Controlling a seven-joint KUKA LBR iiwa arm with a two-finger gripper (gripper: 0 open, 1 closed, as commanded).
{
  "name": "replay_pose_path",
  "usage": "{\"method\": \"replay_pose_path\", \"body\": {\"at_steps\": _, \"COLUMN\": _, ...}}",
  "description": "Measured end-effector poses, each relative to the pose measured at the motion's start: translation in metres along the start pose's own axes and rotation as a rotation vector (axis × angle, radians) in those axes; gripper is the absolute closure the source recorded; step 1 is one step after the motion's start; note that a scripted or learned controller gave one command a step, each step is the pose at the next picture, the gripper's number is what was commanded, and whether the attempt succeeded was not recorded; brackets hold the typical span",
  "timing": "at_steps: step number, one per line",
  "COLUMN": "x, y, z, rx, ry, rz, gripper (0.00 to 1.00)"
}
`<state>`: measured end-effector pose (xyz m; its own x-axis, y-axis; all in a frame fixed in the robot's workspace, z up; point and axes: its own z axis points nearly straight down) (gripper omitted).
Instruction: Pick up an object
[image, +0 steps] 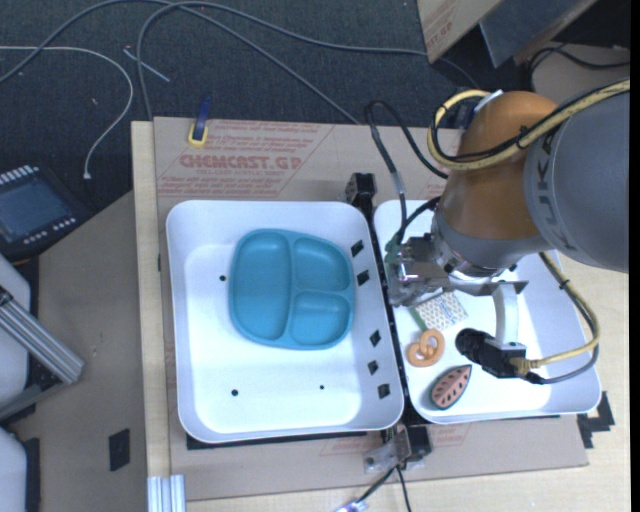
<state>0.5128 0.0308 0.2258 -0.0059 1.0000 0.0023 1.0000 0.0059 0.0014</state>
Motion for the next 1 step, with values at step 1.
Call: {"method": "replay_pose_path", "body": {"at_steps": 1, "x": 0.0447, "y": -0.0015, "z": 0.0005, "rx": 0.002, "ry": 0.0, "rz": 0.0, "gripper": 1.0}}
